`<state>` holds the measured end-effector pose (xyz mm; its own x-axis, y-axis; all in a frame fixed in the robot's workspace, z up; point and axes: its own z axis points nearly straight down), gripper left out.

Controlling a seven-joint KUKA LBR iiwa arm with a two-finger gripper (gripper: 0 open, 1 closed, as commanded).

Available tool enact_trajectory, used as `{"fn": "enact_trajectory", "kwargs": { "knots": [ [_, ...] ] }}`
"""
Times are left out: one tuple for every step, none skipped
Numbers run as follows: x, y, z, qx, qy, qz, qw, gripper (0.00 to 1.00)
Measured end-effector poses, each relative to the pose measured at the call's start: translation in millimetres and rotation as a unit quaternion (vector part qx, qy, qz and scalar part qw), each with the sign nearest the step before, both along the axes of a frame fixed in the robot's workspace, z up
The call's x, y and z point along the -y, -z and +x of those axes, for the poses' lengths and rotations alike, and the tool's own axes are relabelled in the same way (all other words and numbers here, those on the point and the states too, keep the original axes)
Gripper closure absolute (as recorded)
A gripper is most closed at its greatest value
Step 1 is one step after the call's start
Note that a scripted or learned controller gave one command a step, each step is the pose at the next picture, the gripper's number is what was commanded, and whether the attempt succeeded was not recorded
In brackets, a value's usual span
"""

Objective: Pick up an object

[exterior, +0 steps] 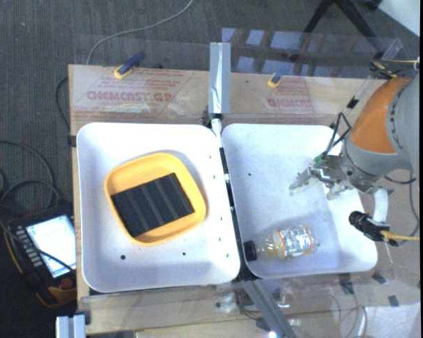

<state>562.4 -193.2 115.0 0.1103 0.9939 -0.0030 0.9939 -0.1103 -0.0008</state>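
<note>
At the near edge of the desk (148,94), the bottle (282,243) is seen lying on its side in the right bin (268,153), close to that bin's near wall. Its dark cap (249,249) is turned toward the divider between the two bins, and a pale label is wrapped round its clear body. It is touched by nothing.

To the left of the bottle, across the divider, the left bin (99,245) is occupied by a yellow tray (120,178) set at a slant, and a black ribbed slab (156,203) is carried inside that tray.

Farther back than the bottle and toward the right wall of the same bin, the end effector (311,178) is held above the white floor, well apart from the bottle. Its metal fingers are seen spread apart, and nothing is gripped between them. Behind it, the grey arm with its orange band (377,122) is brought in from the right side, over the bin's right rim.

Beyond the bins, farther still from the bottle, a brown board with red lettering is laid across the desk, and two yellow-and-blue clamps (129,65) are fixed along its far edge. An upright metal post (218,79) is stood at the far end of the divider.
</note>
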Motion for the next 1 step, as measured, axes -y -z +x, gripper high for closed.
{"fn": "enact_trajectory", "kwargs": {
  "knots": [
    [-28.9, 22.6, -62.7, 0.01, -0.033, -0.0028, 0.9994, 0.0]
  ]
}}
